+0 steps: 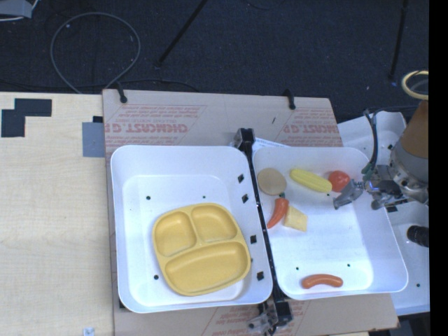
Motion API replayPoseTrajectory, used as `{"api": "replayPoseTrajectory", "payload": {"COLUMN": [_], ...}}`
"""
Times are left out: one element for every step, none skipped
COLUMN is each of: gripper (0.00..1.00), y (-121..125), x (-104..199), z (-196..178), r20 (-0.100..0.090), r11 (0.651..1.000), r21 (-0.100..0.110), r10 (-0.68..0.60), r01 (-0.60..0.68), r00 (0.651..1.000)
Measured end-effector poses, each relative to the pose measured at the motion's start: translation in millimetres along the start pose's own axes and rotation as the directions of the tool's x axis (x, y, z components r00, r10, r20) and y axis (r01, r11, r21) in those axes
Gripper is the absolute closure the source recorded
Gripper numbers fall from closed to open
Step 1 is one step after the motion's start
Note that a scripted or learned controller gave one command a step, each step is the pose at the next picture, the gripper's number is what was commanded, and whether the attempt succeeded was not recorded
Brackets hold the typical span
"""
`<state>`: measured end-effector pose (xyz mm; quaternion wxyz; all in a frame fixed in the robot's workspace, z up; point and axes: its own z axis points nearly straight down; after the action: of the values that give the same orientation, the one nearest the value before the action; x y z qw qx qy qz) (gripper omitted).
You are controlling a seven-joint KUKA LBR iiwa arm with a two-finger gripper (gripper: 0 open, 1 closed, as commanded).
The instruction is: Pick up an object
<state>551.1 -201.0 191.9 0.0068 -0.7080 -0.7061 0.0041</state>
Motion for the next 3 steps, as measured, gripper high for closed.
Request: {"api": "replayPoseTrajectory", "payload": {"gripper": [0.00, 0.00, 0.00], "y": [3, 1, 1], "x": [0, 0, 1], "z": [-8, 57, 107], "r20": [0.002, 0.001, 0.003], "r11": [1.000, 1.000, 1.000], "r21": [-0.012, -0.006, -0.012], "r10": [-0.003, -0.003, -0.002], "r01": [0.003, 0.003, 0.002], "r00": [1.000, 1.000, 1.000]}}
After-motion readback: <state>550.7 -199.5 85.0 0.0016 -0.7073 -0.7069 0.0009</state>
